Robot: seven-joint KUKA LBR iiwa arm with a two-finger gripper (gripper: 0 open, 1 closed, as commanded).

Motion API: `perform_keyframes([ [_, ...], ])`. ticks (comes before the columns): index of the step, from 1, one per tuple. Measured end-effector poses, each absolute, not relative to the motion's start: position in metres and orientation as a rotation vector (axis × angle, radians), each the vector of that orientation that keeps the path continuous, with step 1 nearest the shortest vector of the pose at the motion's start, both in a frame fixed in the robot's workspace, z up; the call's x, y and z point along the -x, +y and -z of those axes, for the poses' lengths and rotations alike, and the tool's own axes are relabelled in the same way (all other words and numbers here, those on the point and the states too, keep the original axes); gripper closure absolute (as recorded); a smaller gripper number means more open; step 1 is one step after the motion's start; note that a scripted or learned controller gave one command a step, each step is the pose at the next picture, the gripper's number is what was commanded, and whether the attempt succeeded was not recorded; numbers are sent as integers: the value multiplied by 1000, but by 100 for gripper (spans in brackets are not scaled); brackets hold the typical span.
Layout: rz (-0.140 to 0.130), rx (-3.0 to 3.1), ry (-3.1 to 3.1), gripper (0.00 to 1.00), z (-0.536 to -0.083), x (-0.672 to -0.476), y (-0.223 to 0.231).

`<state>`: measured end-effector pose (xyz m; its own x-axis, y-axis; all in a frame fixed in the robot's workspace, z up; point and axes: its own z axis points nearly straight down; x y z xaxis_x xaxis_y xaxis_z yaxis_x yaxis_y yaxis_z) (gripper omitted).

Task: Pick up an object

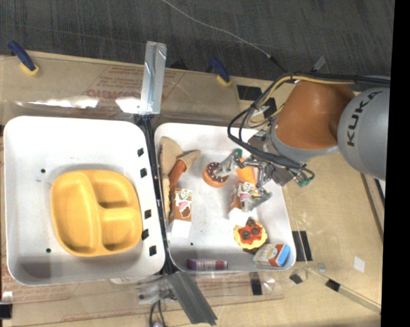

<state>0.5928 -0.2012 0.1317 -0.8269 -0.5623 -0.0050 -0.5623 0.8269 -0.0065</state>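
A small orange object [246, 173] sits under the tool [249, 171] by the right bin's [208, 242] far edge; I cannot tell the tool's state, and crowded neighbours risk a glancing grasp.

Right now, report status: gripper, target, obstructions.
Gripper low in right bin, fingers unclear. Nothing seen held. Orange piece and packet crowd beneath it. Yellow tray sits in left bin.

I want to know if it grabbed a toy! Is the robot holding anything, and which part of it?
It cannot be told. The gripper sits low in the right bin, right among an orange piece and a small packet, but the wrist hides any hold.
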Motion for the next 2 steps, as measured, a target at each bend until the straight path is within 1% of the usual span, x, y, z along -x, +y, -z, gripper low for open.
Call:
perform_keyframes([
  [1, 10, 921, 2974, 0, -103, -525, -203],
  [2, 11, 863, 3005, 0, -99, -518, -183],
])
